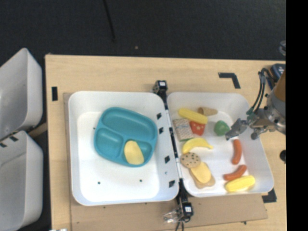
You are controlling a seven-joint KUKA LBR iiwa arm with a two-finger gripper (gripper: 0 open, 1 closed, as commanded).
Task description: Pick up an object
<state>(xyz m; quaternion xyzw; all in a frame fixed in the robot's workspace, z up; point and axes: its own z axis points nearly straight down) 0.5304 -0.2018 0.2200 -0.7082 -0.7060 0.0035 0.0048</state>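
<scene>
**Robot hand hovers over crowded toy-food bin**

The arm's hand (244, 129) hangs spread wide over the right edge of the right bin (250, 105), nothing between its fingers. Just beside it lie a green ball (221, 127) and, below, a red sausage (236, 151). Further items fill that bin: a yellow corn cob (193, 115), a banana (197, 144), a cookie (190, 160) and a second sausage (235, 173) touching a yellow piece (240, 183). In the left bin (84, 186), a teal divided plate (126, 135) holds a yellow lemon-like piece (134, 153). Both bins sit on the wooden worktop (110, 73).
</scene>
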